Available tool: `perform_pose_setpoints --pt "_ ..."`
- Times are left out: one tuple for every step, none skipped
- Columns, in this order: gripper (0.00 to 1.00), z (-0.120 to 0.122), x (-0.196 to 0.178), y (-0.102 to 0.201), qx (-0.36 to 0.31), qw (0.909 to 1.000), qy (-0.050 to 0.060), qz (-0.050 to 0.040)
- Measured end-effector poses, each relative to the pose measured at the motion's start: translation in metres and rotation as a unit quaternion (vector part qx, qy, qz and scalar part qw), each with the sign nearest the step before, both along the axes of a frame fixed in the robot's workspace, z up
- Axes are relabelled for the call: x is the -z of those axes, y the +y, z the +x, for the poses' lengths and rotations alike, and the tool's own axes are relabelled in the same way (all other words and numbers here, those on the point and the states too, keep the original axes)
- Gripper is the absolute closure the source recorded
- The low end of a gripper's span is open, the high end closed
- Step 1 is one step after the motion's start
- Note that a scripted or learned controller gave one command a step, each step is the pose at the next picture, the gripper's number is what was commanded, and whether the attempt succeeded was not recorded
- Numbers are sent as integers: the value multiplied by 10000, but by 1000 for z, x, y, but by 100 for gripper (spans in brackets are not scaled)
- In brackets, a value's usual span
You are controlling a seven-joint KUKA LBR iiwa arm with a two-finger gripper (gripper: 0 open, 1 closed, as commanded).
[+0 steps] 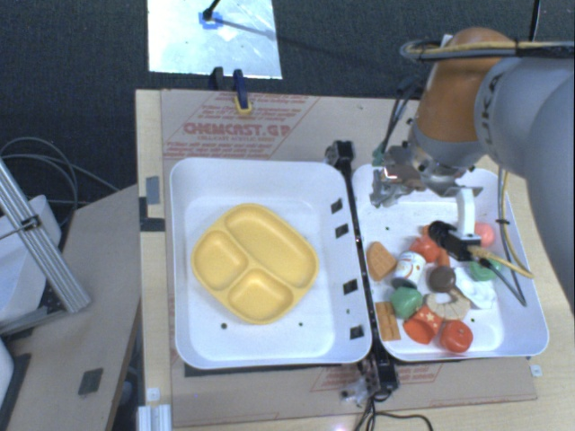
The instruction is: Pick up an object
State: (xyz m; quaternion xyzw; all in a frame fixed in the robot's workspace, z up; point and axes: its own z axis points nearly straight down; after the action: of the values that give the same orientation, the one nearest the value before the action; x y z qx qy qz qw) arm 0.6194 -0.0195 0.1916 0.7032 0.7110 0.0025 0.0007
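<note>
Currently the gripper (388, 187) is hovering over the far left corner of the right bin (521, 330); whether it is released or clenched, I cannot tell. Nothing is showing in its grasp. Toy food items (431, 290) are lying heaped nearer, well apart.

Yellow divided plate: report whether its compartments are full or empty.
Empty. The yellow divided plate lies flat in the left bin; all three compartments show bare yellow.
</note>
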Motion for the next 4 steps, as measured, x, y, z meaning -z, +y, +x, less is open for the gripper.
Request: perform_pose_setpoints --pt "100 -40 -16 46 8 10000 25 2" --pt "100 -71 -29 98 3 10000 25 4" --pt "0 -70 -28 95 41 10000 22 -7" --pt "0 -49 -15 40 73 10000 15 -27"
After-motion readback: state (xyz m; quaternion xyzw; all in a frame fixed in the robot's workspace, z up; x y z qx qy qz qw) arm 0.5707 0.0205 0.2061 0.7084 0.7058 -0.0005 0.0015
